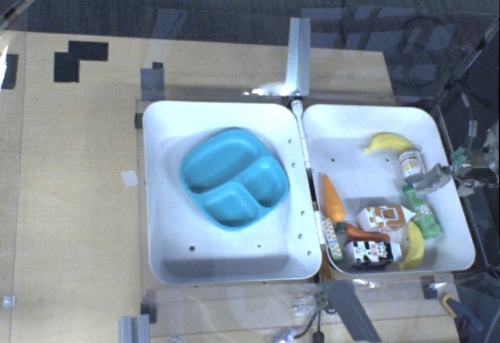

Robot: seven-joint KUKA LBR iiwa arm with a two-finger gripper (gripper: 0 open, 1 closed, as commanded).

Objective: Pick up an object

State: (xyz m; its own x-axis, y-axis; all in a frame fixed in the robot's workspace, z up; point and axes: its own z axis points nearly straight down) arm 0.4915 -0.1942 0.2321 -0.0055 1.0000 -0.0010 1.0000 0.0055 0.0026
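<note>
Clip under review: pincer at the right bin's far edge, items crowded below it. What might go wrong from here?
1. The pincer sits by the can and green bottle; closing may nudge either away.
2. The carton, carrot and lower banana lie packed together, so a grasp may catch two.

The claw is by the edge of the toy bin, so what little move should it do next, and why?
Probably slide a little further in over the right bin, toward the small can. The claw sits at that bin's right side, close beside the can and above the green bottle, with nothing visibly between its fingers.
</note>
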